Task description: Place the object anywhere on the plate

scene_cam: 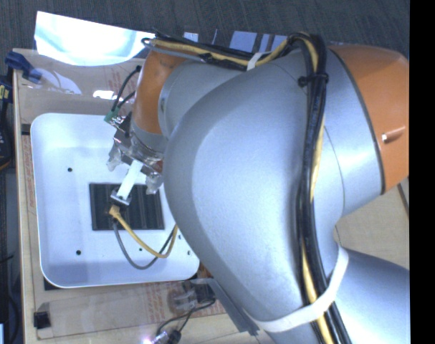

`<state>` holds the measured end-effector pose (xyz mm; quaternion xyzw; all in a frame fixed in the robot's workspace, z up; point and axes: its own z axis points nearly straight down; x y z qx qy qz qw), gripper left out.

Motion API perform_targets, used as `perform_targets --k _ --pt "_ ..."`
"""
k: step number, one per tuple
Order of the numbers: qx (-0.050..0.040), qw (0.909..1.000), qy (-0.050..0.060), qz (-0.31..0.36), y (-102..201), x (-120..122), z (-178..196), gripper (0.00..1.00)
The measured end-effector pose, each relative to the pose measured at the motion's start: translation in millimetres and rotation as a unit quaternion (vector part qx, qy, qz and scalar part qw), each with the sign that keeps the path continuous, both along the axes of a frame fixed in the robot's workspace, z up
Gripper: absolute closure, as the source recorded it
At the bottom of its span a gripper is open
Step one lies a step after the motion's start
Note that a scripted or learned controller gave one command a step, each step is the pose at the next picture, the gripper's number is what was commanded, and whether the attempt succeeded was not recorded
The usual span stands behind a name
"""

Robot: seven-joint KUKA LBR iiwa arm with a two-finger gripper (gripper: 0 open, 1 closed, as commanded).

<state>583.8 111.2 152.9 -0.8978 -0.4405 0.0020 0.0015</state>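
Note:
My gripper (134, 169) hangs low over the middle of the left white bin (52, 156), reaching in from the right. Directly under and just in front of it, a flat black ribbed rectangle (142, 210) lies on the bin floor, square with the bin's sides. I cannot tell whether this is the plate. Nothing shows clearly between the gripper's tips. The bulky grey arm (260, 192) with its orange band covers the right part of this bin and everything to the right of it.
The bin's left and near walls (95, 278) ring the gripper at a short distance. Bare white floor (67, 213) lies left of the black rectangle. Wooden bench edge (117, 307) with small cables and fittings runs along the front.

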Motion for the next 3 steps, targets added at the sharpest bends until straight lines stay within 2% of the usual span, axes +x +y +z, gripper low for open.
perform_targets --k 1,2,3 --pt "0.0006 0.9999 -0.001 -0.014 -47 -52 144 1.00" --pt "-0.0007 0.9947 0.001 -0.102 48 -91 89 1.00" --pt "-0.0007 0.9947 0.001 -0.102 48 -91 89 0.00"
